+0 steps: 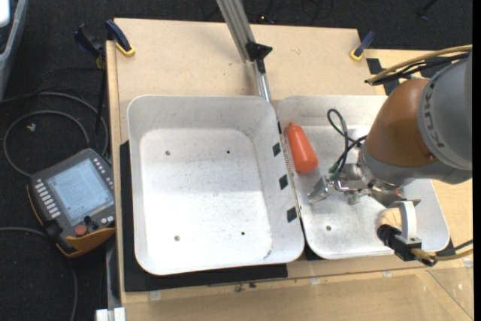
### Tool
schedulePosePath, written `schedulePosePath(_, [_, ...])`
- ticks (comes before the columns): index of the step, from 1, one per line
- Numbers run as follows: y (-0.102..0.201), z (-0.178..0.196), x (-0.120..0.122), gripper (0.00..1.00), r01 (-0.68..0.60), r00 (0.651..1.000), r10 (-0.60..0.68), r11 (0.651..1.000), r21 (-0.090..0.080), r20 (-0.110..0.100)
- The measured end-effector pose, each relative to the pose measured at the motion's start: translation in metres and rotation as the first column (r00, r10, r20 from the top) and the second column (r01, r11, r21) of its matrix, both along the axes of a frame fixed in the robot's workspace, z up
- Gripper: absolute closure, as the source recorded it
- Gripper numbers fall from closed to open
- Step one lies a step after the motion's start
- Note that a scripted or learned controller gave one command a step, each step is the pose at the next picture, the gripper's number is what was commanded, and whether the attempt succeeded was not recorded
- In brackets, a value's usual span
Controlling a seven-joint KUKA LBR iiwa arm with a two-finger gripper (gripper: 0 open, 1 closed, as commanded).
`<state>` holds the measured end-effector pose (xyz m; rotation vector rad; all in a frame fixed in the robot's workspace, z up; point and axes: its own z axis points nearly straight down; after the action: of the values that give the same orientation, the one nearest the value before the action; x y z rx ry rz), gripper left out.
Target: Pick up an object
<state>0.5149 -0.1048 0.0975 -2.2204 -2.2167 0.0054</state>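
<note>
An orange, carrot-shaped object lies in the right bin, close to its left wall. The arm, with its orange band, comes in from the right and hangs over this bin. My gripper sits low over the bin floor, just right of and below the orange object, a short gap apart from it. Metal parts of the gripper point left toward the bin divider. Nothing shows between them.
The left bin stands beside the right one, sharing a rim with black clips. A metal pole slants across the bench's back. Cables trail over the right bin's upper part. A teach pendant lies on the floor at left.
</note>
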Motion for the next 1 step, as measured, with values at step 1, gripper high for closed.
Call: schedulePosePath(1, [0.0003, -0.0013, 0.0007, 0.00, -0.001, 1.000, 0.001, 1.000, 0.000, 0.006])
